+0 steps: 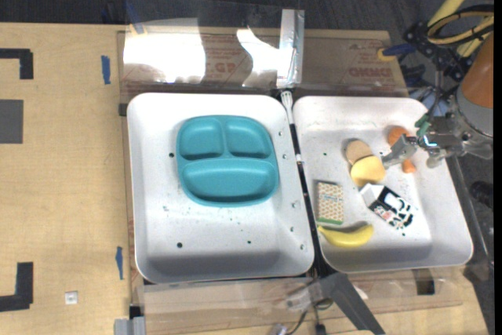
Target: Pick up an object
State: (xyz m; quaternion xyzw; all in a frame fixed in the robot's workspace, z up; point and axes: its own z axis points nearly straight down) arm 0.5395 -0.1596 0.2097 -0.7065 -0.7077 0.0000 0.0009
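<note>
The right bin [447,243] holds several small objects. A tan round piece [358,149] touches a yellow lemon-like piece [367,169]. Below them lie a patterned card box [330,202], a black-and-white packet [391,206] and a yellow banana [347,234]. An orange piece [397,136] and a smaller orange bit [408,165] sit near the bin's right side. My gripper [418,145] reaches in from the right, low over that side, right beside the orange pieces. I cannot make out whether anything is in its grasp.
The left bin [149,231] carries a teal divided plate [227,159]. A clear plastic sheet and cardboard [235,55] lie behind both bins. Cables and a yellow hose [459,4] crowd the far right corner. The wooden bench [55,192] stretches to the left.
</note>
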